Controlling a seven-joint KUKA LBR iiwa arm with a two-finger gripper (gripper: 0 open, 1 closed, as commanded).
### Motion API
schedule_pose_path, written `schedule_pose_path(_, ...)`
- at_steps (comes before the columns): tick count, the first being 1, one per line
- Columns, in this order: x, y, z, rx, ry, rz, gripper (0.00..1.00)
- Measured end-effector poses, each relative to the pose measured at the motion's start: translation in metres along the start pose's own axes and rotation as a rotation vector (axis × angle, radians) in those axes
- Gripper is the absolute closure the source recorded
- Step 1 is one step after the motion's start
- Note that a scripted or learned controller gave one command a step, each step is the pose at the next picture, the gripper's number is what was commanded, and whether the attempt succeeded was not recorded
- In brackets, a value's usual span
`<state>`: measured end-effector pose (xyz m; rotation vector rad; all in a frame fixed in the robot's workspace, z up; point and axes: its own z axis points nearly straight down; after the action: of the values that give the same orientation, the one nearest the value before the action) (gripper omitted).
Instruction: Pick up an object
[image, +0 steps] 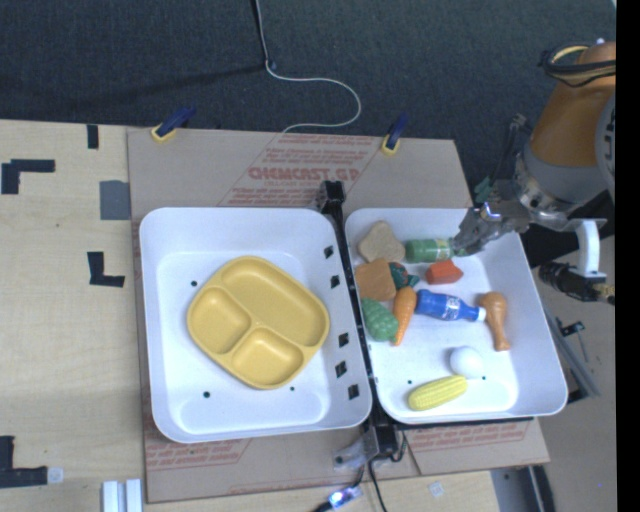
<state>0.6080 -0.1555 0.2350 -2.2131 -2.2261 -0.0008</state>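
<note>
The right bin (535, 340) holds several toy foods. Among them are a tan bread piece (380, 241), a green bottle (428, 249), a small red-orange piece (444, 271), a brown block (376, 280), a carrot (403, 312), a green vegetable (379, 321), a blue bottle (448, 306), a tan drumstick shape (495, 318), a white egg (465, 360) and a corn cob (437, 392). My gripper (470, 236) hangs low over the bin's far right part, just right of the green bottle and above the red-orange piece. Nothing visibly hangs from it.
The left bin (160, 300) holds a yellow divided plate (258, 320). Both bins rest on cardboard (290, 170) on the bench. A white cable (310, 85) trails across the dark cloth behind. The arm's orange band (575, 120) stands at the right edge.
</note>
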Motion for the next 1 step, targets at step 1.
schedule_pose_path(1, 0.0529, -0.0182, -0.0058, 0.001, 0.000, 0.000, 1.00)
